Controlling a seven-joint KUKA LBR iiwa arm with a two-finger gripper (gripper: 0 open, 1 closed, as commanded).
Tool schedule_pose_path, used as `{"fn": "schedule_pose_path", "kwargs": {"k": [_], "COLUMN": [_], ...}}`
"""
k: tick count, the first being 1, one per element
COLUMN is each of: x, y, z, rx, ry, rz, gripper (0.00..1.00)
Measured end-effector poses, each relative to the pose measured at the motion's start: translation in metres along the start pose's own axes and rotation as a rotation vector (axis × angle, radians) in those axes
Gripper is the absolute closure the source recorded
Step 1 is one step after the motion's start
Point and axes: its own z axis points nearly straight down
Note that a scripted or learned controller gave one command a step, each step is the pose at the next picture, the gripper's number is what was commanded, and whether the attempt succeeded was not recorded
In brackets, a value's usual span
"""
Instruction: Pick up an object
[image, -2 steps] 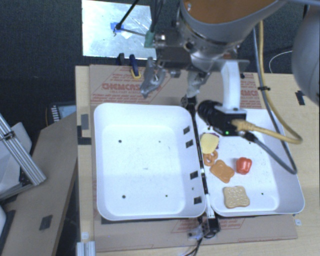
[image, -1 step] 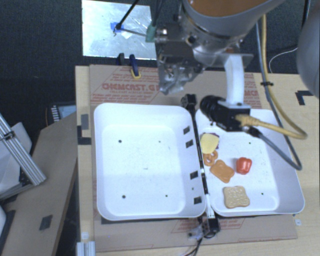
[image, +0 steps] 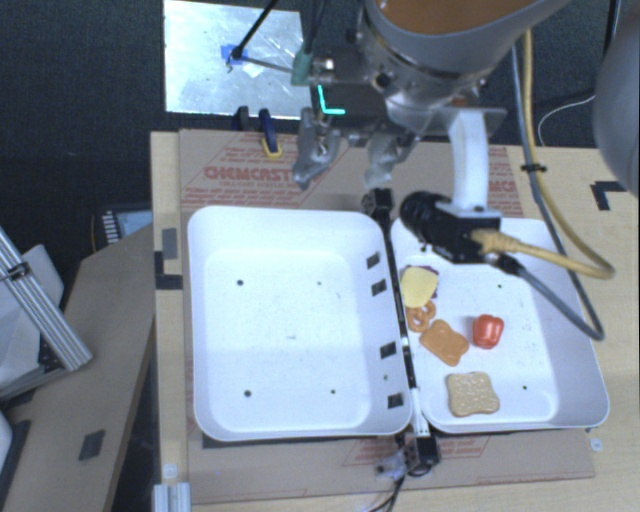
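Note:
My gripper (image: 345, 172) hangs high over the far rim between the two bins, its two metal fingers (image: 308, 160) spread apart with nothing between them. The right bin (image: 560, 330) holds the objects. A yellow piece with a purple edge (image: 419, 284) lies near the divider, with a small orange pretzel shape (image: 419, 318) just below it. An orange cracker (image: 445, 344) and a red pepper (image: 487, 331) sit mid-bin. A beige bread slice (image: 472, 393) lies nearest the front. All are well in front of the gripper.
The left bin (image: 215, 400) sits beside the right one, joined by a black clipped divider (image: 400, 330). A black device (image: 440, 228) on a white bracket with a yellow cable (image: 555, 262) overhangs the right bin's far corner. Grey cables trail to the right.

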Motion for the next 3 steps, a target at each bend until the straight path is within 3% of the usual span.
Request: {"fn": "schedule_pose_path", "kwargs": {"k": [3], "x": [0.0000], "y": [0.0000], "z": [0.0000], "rx": [0.000], "ry": [0.000], "rz": [0.000], "gripper": [0.00]}}
